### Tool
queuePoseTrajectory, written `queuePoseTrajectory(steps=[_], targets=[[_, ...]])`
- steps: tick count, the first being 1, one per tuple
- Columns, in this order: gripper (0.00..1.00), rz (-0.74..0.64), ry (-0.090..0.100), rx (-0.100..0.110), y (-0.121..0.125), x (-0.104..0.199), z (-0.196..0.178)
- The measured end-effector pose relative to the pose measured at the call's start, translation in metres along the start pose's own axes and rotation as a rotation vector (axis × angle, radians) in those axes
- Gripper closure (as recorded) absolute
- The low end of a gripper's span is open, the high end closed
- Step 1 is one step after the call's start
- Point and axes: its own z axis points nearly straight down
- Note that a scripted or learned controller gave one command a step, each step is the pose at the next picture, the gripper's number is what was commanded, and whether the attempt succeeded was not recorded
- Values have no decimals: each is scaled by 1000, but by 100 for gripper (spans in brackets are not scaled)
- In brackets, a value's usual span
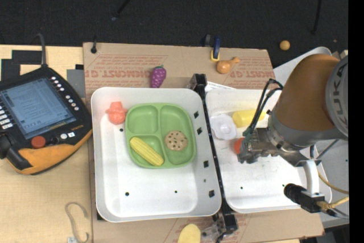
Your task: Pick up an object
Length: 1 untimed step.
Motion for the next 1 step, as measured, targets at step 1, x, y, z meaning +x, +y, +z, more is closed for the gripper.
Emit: queuePoseTrajectory(steps=[1], targets=[[100,-2,0,-2,-10,-7,-14]])
